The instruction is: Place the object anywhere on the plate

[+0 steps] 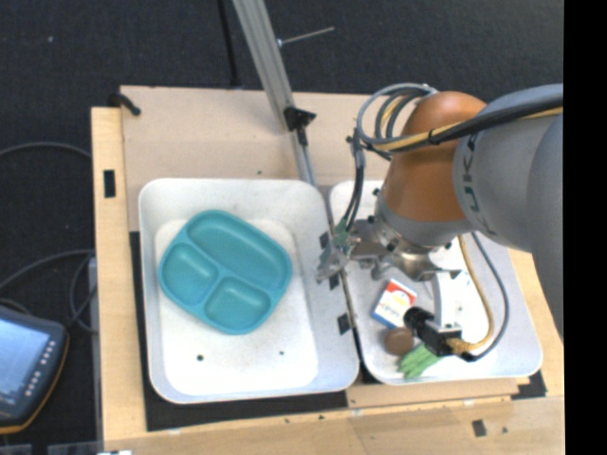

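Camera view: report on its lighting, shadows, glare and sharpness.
Camera view: even, diffuse light; the white bins look bright but not blown out, with no hard glare. The teal plate casts only a faint shadow. The arm shades the right bin beneath it. Focus is soft overall; the small objects there blur together, and the dark floor loses detail.

Teal three-compartment plate (226, 269) lies flat in left bin (161, 368).

We see a teal three-compartment plastic plate (226, 269) in the plain white left bin (171, 368), and in the white right bin (526, 349) a small white carton with blue and red print (393, 304), a brown rounded lump (397, 340) and a green leafy piece (415, 361); the arm's band (427, 159) is orange
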You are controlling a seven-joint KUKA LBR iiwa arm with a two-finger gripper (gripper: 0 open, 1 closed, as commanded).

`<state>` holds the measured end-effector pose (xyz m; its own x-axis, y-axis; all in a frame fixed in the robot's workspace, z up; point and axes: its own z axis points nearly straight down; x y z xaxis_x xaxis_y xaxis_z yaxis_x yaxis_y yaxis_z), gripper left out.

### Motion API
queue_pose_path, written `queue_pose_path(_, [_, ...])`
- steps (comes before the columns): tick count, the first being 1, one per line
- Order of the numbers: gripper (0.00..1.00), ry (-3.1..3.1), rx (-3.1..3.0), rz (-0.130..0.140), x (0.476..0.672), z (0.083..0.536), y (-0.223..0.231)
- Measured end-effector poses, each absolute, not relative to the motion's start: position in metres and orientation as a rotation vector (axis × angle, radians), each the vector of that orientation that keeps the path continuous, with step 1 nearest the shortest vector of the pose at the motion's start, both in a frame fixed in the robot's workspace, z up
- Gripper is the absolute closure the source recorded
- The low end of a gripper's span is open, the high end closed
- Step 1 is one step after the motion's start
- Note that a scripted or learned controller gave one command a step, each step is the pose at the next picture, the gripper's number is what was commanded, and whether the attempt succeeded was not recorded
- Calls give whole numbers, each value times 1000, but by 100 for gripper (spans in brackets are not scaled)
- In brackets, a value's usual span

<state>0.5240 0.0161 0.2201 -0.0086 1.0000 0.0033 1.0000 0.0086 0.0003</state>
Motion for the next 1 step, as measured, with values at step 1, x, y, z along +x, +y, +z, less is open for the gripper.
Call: queue_pose_path(1, [0,-2218,-2229,4,553,200,-39])
